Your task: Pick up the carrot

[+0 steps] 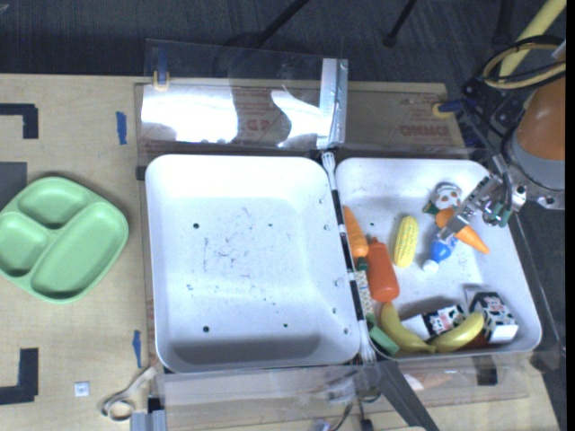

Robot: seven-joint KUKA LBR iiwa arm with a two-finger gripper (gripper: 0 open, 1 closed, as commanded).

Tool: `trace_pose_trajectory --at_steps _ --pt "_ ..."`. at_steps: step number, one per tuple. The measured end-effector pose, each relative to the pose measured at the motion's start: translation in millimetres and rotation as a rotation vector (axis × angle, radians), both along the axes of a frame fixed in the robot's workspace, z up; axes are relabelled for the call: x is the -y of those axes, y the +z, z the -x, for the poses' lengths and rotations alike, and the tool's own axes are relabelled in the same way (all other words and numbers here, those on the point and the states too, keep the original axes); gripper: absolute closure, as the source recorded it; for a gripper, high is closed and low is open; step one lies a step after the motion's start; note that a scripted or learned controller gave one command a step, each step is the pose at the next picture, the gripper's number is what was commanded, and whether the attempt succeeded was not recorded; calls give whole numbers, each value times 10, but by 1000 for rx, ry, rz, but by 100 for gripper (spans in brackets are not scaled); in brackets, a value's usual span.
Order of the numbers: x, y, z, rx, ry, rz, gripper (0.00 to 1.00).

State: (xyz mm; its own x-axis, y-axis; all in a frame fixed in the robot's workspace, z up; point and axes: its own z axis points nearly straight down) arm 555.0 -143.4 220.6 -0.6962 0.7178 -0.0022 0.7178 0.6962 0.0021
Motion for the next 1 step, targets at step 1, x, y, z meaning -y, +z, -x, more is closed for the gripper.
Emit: trace_pose_trajectory --at_steps 1 --pt "398 -469 121 -2 -7 0 100"
